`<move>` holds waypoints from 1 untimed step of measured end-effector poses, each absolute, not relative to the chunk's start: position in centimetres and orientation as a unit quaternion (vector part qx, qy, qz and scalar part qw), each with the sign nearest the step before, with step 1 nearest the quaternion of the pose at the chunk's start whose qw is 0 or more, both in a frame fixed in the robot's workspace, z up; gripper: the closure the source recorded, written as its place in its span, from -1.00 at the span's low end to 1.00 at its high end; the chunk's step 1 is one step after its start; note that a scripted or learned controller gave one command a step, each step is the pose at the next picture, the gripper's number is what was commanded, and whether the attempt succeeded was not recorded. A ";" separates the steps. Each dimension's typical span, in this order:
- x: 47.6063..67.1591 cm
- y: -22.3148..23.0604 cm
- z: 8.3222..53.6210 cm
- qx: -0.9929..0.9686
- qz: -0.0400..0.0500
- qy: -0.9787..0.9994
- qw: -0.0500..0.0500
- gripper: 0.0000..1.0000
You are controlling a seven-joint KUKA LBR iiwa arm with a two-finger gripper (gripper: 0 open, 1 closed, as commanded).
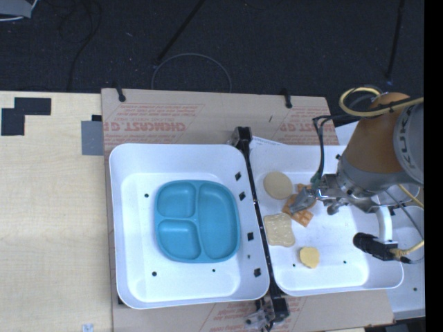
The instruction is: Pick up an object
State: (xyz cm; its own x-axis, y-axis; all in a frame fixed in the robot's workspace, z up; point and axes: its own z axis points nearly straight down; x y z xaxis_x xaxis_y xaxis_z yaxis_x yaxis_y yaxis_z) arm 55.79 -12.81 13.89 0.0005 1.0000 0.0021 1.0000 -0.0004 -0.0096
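orange waffle piece (pixel 302 216) flat in right bin (pixel 346 279), at tool (pixel 299 203).

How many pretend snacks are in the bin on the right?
4: a round tan one at the back, an orange one by the gripper, a toast-like one mid-bin, a yellow one in front. The arm may hide more.

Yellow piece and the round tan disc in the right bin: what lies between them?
In the camera view, a pale toast-shaped piece lies between the disc and the yellow piece, on the right bin's floor.
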 end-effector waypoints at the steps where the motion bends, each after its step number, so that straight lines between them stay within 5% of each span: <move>1: 55.9 -12.7 8.8 -0.708 0.000 -0.707 0.001 -1.00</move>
